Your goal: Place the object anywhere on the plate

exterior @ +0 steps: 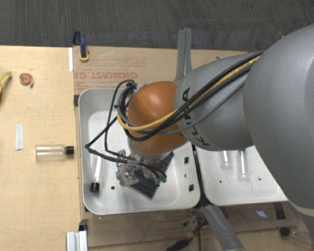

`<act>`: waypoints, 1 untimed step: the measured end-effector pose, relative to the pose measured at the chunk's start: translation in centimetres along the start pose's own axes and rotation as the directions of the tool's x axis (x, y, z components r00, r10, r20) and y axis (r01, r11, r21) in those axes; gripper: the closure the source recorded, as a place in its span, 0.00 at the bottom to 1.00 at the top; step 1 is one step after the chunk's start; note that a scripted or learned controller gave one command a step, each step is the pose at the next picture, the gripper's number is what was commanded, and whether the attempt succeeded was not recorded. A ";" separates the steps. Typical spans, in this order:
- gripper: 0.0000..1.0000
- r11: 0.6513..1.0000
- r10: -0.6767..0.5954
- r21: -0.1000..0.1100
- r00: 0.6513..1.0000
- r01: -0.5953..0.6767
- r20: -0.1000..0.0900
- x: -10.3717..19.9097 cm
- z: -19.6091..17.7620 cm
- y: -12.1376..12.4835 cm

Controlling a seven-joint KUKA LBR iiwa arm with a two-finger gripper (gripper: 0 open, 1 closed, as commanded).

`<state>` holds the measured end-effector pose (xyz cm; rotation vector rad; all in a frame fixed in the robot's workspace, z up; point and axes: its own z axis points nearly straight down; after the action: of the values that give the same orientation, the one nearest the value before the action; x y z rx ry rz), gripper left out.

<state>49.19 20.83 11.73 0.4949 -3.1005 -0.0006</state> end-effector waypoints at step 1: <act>1.00 0.937 0.349 0.000 0.937 -0.349 0.006 -0.6 -11.9 -6.3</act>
<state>51.77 15.01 23.59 -0.0624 -3.1447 -0.0006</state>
